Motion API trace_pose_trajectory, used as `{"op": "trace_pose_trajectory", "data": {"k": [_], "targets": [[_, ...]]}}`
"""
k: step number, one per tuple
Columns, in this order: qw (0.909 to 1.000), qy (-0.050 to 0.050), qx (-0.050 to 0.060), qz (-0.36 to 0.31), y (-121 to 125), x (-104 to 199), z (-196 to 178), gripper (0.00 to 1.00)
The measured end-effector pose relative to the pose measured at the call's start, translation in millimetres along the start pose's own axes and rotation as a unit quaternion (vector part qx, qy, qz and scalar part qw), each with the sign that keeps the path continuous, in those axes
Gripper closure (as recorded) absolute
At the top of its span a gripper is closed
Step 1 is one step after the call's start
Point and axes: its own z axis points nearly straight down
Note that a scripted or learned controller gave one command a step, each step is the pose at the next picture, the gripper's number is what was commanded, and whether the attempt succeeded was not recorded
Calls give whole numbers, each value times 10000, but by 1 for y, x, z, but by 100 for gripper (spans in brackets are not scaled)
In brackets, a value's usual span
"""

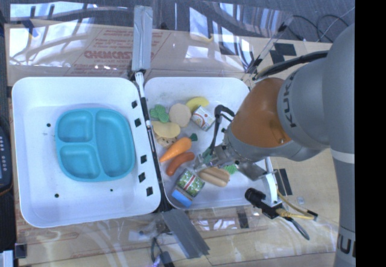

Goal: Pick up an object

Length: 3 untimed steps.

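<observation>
The right bin (181, 86) holds several toy foods: a yellow banana (197, 103), a beige potato (179, 114), a green leafy piece (160, 113), a small can (203, 118), an orange carrot (175, 149), a red sausage (180, 163), a hot dog bun (215, 176) and a green-labelled can (190, 184). My gripper (217, 154) is low in this bin, just above the hot dog bun and right of the carrot. The wrist hides its fingertips.
The left bin (30, 199) carries a blue divided plate (94, 143). A hinged divider with black clips (145, 139) runs between the bins. The arm's grey and orange body (283, 115) covers the right bin's right side.
</observation>
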Motion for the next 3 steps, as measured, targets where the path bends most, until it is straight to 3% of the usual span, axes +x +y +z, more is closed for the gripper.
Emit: {"op": "trace_pose_trajectory", "data": {"k": [1, 2, 3], "targets": [[10000, 1, -1, -25, 1, 0, -10, 100], [9999, -4, -23, 118, 36, 44, -114, 100], [9999, -1, 8, 129, 34, 43, -112, 0]]}}
